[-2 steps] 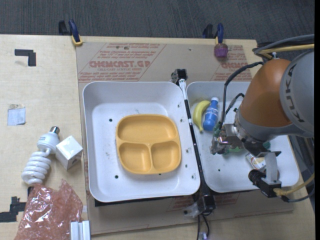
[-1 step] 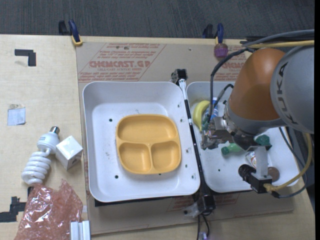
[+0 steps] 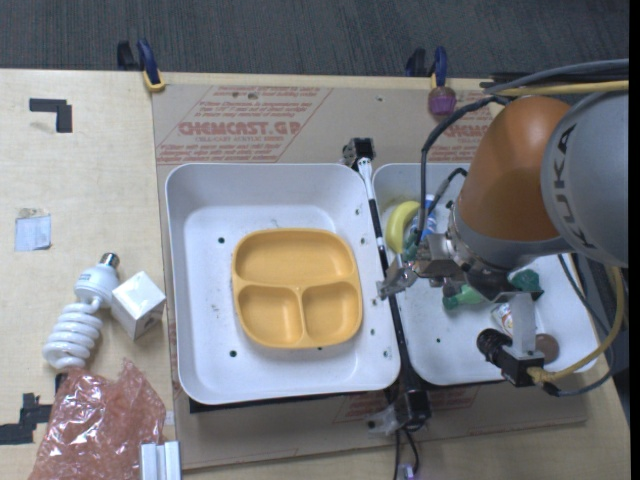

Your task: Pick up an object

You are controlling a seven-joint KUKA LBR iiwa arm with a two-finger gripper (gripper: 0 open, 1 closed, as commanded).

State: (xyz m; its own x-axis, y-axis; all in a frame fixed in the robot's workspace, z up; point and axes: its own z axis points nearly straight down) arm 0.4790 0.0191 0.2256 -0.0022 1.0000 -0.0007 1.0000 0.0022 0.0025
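From my seat I see the grey arm (image 3: 590, 168), with its glossy orange band, reaching in from the right over the right white bin (image 3: 440, 353). The gripper (image 3: 405, 276) hangs low at that bin's left edge, just beside the rim shared with the left white bin (image 3: 190, 268); I cannot tell how its metal fingers stand or whether they have anything. In the right bin, a rounded yellow object (image 3: 403, 224) lies on the far side of the gripper, and a green object (image 3: 465, 296) sits partly hidden under the wrist, with a small brown-and-white item (image 3: 522, 320) nearer the right. The left bin holds a smooth yellow plastic divided plate (image 3: 297, 288) with three compartments. Left on the pale wooden bench (image 3: 80, 168) lie a spiral white light bulb (image 3: 80, 318), a small white cube (image 3: 138, 304) and crinkled pinkish plastic wrap (image 3: 95, 428).
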